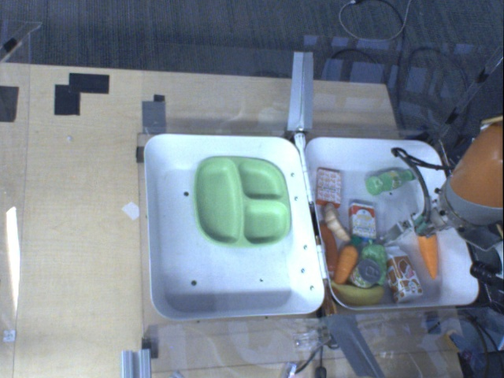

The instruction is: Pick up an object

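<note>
Camera view shows the gripper [416,228] low inside the right bin [457,294], its dark metal fingers reaching in from the arm's orange band at the right edge; whether they are spread or pinched together I cannot tell, and nothing is visibly caught between them. Judging by that, the pick looks not yet done: every object lies on the bin floor, and the grasp and the lift remain. Just right of the gripper lies a small orange carrot [428,255], smooth and tapered, the closest candidate. Near and left of it sit a printed carton [402,278], boxy with glossy faces, and a round dark-lidded green container [369,264]. A second, fatter carrot [345,262] leans beside a pale knobbly piece [337,227], and a curved yellow banana [358,293] lies along the near wall. Farther back are a small red-and-white box [362,220], a flat red printed packet [328,186] and a translucent green bottle [389,181] on its side. The left bin [169,290], the same shallow white moulded plastic, holds a matt green compartment tray [241,200] with rounded corners.
</note>
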Robot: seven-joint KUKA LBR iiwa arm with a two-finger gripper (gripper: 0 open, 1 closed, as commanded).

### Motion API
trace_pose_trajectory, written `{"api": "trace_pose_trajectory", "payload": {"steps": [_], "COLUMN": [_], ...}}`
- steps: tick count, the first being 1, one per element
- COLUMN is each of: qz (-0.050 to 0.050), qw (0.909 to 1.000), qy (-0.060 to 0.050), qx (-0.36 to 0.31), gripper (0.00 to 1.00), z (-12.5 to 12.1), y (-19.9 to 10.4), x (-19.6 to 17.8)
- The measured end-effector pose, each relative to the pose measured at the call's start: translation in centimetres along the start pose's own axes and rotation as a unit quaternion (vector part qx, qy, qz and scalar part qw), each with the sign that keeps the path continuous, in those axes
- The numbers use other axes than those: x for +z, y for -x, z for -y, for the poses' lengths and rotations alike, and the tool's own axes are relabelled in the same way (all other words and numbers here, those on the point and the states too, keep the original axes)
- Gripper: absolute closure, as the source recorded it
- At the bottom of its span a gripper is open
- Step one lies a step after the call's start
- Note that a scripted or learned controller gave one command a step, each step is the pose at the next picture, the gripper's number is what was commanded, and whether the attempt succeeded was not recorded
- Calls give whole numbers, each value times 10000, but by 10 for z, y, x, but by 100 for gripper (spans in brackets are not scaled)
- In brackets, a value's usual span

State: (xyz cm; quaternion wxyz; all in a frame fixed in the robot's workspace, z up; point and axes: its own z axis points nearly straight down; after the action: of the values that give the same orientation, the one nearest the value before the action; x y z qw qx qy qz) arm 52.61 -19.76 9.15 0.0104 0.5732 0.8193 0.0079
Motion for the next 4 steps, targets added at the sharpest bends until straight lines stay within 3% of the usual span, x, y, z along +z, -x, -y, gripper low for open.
{"api": "trace_pose_trajectory", "payload": {"steps": [1,2,3,4], "qz": [21,2,-88,-148], "qw": [9995,9983,9990,9994], "qy": [-33,-60,-245,-267], "qx": [-325,583,-353,156], "gripper": [0,0,0,0], "z": [29,-60,-130,-133], "y": [-13,4,5,34], "x": [-1,3,8,9]}}
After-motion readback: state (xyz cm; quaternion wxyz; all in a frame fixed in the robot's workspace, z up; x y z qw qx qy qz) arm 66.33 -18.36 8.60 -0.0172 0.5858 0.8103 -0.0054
